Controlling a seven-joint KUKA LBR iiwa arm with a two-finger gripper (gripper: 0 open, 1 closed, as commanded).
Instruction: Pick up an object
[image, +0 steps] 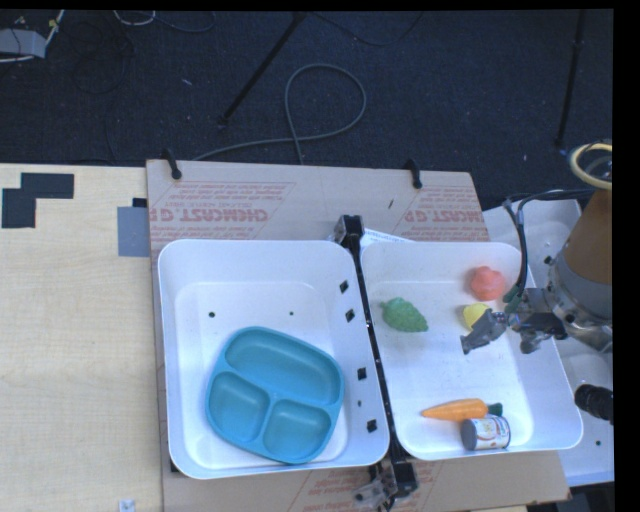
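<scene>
White-labelled small tin (486, 433) and orange plastic carrot (457, 409) lie nearest in the right white bin (430, 365). Beyond, the jaws (484, 331) hang just beside a yellow toy (473, 316), likely the target; their opening I cannot tell. Farther: green leafy toy (404, 315), pink ball (487, 282).

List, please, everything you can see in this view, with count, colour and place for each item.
bins: 2, white, side by side on the bench
divided tray: 1, blue, left bin
leafy toy: 1, green, right bin, near the divider
round toy: 1, pink, right bin, far corner
small toy: 1, yellow, right bin, beside the gripper
carrot: 1, orange, right bin, near edge
can: 1, white with a label, just below the carrot
arm: 1, grey with an orange band, right edge
gripper: 1, dark, over the right bin
</scene>
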